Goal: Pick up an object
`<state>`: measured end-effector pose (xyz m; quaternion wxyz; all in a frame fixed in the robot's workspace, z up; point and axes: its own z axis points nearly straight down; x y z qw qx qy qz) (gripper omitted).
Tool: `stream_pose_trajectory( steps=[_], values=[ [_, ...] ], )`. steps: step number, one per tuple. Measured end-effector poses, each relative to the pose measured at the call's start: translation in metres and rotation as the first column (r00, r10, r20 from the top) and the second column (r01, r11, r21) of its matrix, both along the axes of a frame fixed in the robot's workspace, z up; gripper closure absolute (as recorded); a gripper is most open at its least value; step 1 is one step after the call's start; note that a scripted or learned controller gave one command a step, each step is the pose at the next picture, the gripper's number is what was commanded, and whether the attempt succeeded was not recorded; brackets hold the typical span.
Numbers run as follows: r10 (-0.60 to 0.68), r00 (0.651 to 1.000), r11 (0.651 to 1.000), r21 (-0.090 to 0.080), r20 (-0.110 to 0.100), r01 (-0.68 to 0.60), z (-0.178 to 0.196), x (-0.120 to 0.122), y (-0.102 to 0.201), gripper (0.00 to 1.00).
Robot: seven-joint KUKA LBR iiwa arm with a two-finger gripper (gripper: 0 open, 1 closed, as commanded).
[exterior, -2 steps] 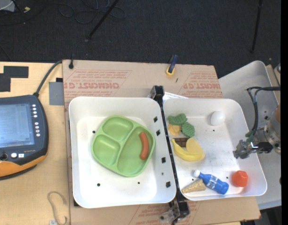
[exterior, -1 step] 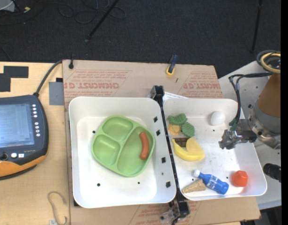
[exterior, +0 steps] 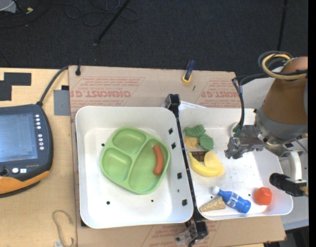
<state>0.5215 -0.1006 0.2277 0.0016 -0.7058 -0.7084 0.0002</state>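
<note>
In the right bin (exterior: 281, 202) lie a yellow banana (exterior: 208, 166), a green leafy toy (exterior: 199, 136) with a small brown piece (exterior: 197, 155) below it, a blue bottle (exterior: 233, 199), a tan wedge (exterior: 213, 205) and a red round object (exterior: 262, 195). My gripper (exterior: 237, 149) hangs over the right bin, just right of the banana and apart from it. Nothing shows in its grasp. In the left bin (exterior: 91, 199) a green divided plate (exterior: 128, 161) carries a red sausage (exterior: 158, 159).
A tablet-like pendant (exterior: 19, 140) rests on the bench at far left. A black divider clip (exterior: 173, 103) sits between the bins. A yellow-blue clamp (exterior: 188, 73) stands at the cardboard's back edge. The arm's orange-brown body (exterior: 285, 98) looms over the right bin's right side.
</note>
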Motion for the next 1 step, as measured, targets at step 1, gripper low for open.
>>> stream_pose_trajectory(
  steps=[1],
  values=[
    [0.002,1.000,1.000,0.001,0.001,-0.002,0.0015,0.0223,0.0549,1.00]
  ],
)
